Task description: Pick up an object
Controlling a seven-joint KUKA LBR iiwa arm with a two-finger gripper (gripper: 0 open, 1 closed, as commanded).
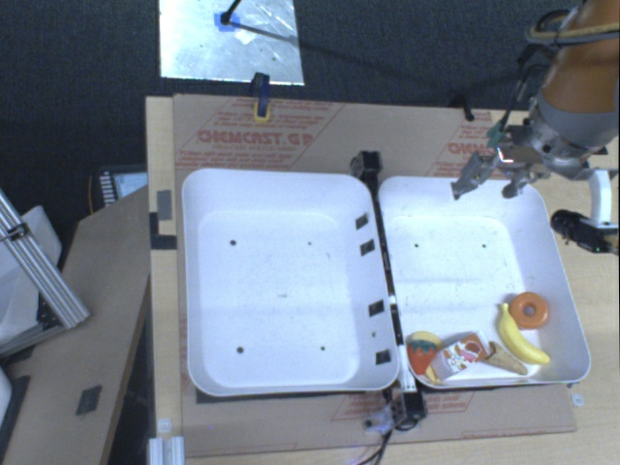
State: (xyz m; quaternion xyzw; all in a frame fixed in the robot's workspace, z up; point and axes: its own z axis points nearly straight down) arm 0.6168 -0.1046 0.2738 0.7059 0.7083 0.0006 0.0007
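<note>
Pincer [487, 179] spread wide, empty, over right bin's [455, 223] far edge. Banana [519, 335] lies at the near corner, long axis running away from the arm.

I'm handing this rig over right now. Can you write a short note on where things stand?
End effector: open, holding nothing, above the right white bin's far rim.
Things: yellow plastic banana, orange round fruit, red-and-white packet and small orange-red fruit, all clustered in that bin's near right corner.
Done: nothing picked up.
Left: descend on one item, grasp, lift.
</note>
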